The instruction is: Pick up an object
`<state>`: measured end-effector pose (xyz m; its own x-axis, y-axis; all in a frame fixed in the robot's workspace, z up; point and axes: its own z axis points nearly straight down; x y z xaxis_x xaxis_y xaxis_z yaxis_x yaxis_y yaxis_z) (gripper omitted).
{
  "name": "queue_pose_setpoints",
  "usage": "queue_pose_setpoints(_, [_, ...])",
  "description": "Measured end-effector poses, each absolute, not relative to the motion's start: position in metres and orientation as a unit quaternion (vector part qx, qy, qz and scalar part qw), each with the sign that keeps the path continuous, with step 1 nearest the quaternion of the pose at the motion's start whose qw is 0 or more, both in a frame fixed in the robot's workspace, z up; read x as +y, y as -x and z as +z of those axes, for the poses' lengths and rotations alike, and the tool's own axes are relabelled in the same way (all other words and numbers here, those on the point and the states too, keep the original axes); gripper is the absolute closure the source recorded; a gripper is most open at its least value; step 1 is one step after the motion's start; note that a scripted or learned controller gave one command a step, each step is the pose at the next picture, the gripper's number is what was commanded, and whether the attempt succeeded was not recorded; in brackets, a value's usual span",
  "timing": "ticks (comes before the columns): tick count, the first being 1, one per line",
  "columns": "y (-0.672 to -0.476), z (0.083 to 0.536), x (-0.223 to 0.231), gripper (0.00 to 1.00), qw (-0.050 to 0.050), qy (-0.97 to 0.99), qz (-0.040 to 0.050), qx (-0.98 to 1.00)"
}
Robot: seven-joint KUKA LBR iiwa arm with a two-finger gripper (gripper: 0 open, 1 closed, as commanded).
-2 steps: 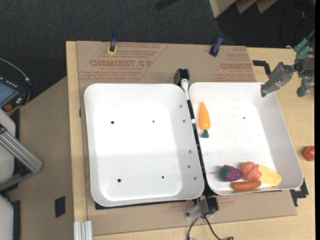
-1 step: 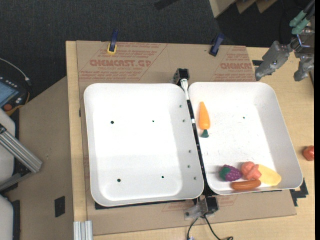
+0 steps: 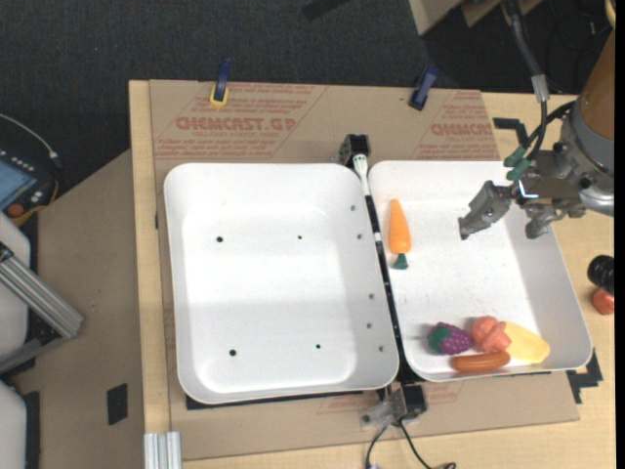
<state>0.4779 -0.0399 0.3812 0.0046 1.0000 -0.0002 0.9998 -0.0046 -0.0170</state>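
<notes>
My gripper (image 3: 510, 215) hangs over the right bin (image 3: 562, 262), its two grey fingers spread apart and open with nothing between them. An orange toy carrot (image 3: 398, 226) with a green stem lies near the bin's left wall, well to the left of the gripper. In the bin's near corner sit a purple grape bunch (image 3: 449, 339), a pink-orange toy (image 3: 490, 332), a yellow piece (image 3: 528, 344) and a red sausage-like piece (image 3: 479, 362), all clustered together below the gripper.
The left bin (image 3: 186, 262) lies beside the right one, joined along a black divider (image 3: 376, 252). Both rest on a cardboard sheet (image 3: 283, 110) held by clamps at the back. Red objects (image 3: 603, 286) sit off the bench's right edge.
</notes>
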Motion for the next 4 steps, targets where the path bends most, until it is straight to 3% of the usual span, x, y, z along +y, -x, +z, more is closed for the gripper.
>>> queue_pose_setpoints(1, [-0.48, 0.499, 0.021, 0.0, -0.004, 0.705, -0.0045, -0.709])
queue_pose_setpoints(2, [-0.48, 0.538, 0.071, 0.0, -0.002, 0.705, -0.0035, -0.709])
queue_pose_setpoints(3, [-0.48, 0.546, 0.069, 1.0, -0.003, 0.707, -0.0032, -0.707])
queue_pose_setpoints(4, [-0.501, 0.464, 0.027, 1.0, 0.002, 0.709, 0.0028, -0.706])
